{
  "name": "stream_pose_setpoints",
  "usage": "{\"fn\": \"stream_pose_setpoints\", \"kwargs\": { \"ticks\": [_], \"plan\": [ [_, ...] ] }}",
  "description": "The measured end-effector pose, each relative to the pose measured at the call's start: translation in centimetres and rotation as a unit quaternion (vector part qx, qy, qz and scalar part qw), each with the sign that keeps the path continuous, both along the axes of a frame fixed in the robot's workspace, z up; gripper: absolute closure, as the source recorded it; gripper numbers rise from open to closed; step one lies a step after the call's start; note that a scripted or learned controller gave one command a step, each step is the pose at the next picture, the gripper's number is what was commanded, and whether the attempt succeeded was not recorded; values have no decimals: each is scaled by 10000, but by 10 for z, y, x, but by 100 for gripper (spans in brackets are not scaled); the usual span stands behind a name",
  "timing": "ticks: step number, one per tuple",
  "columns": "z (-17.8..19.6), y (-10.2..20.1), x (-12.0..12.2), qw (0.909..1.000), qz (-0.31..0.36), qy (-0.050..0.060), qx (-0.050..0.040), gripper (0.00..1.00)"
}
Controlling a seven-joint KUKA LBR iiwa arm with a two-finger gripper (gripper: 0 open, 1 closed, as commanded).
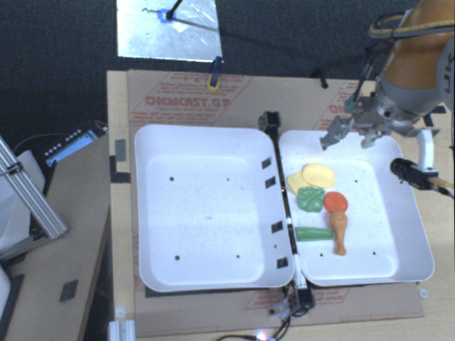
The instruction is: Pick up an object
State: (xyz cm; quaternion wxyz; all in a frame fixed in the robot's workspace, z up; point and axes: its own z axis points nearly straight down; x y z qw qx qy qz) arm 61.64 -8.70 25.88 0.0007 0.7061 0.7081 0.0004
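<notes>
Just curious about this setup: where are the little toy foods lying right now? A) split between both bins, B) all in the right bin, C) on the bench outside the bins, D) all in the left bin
B: the toy foods lie clustered in the right bin.

white bins; yellow, green, red, orange toys; grey gripper.
</notes>
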Motion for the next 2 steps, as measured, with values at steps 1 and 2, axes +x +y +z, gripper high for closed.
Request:
{"fn": "stream_pose_setpoints", "kwargs": {
  "ticks": [1,2],
  "plan": [
    [-79,134,-14,10000,66,38,29,0],
    [-75,189,-25,10000,39,11,16,0]
  ]
}}
